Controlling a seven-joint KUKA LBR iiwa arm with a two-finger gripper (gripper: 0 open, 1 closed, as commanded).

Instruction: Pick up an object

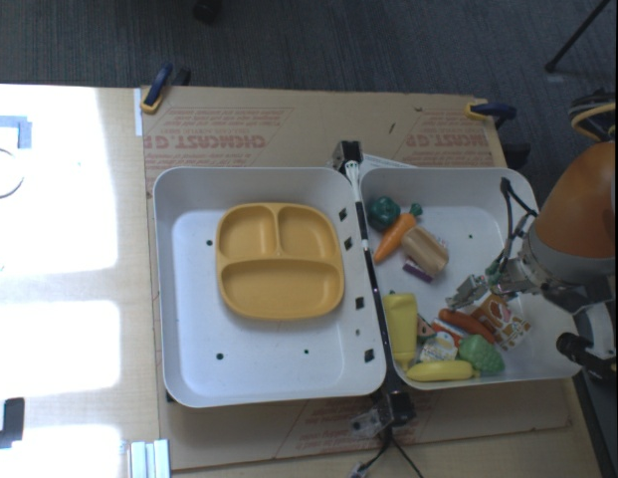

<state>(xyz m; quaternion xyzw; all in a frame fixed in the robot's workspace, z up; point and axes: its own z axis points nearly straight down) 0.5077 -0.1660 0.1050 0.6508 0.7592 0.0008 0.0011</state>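
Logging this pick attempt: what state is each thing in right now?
Yellow divided plate: upright, flat in the left bin.
Carrot: lying slantwise in the right bin.
Banana: lying by the near wall.
Pincer: low over the toys.

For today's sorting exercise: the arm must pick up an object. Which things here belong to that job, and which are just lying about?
Job: gripper; carrot, banana, yellow block, green toy in the right bin.

Lying about: yellow divided plate in the left bin, blue clamp.
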